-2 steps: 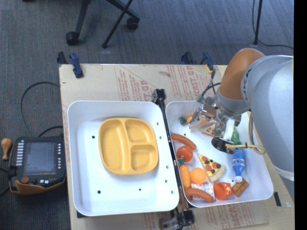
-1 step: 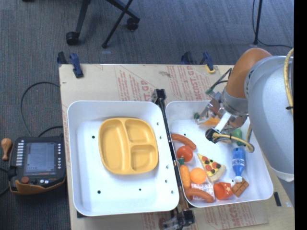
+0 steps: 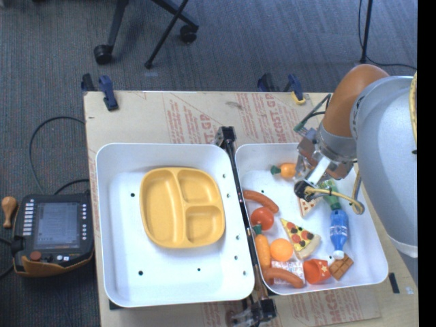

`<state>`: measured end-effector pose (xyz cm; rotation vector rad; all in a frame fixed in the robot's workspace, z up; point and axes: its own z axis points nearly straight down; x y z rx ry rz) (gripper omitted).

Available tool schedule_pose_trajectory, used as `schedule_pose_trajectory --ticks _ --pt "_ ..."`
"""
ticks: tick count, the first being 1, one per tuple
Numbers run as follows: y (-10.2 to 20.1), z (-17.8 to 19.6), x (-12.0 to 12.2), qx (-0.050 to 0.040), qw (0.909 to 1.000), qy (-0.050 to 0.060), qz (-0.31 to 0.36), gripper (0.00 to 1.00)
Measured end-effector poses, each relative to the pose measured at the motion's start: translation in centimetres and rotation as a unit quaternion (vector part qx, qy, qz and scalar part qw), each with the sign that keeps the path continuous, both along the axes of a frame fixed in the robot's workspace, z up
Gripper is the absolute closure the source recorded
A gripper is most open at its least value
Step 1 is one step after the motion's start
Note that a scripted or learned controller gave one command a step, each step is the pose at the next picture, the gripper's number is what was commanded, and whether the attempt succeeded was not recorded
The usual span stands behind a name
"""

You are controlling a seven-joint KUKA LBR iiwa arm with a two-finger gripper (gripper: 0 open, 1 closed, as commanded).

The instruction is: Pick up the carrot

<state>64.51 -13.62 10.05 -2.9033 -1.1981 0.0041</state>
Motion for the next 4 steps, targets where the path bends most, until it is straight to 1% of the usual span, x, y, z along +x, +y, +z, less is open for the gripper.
schedule_pose_trajectory --ticks 1,2,3,4 --pt "-0.2 -0.2 -0.4 0.0007 1.0000 0.010 0.000 0.00" --pt "-1.1 -1.0 -2.0 0.0002 0.9998 -0.003 -0.017 0.00" --pt "4.1 3.2 -0.9 0.0009 0.9959 0.000 -0.090 0.00" --pt "2.5 -1.0 -3.2 0.0012 0.9654 -0.003 -0.261 0.00"
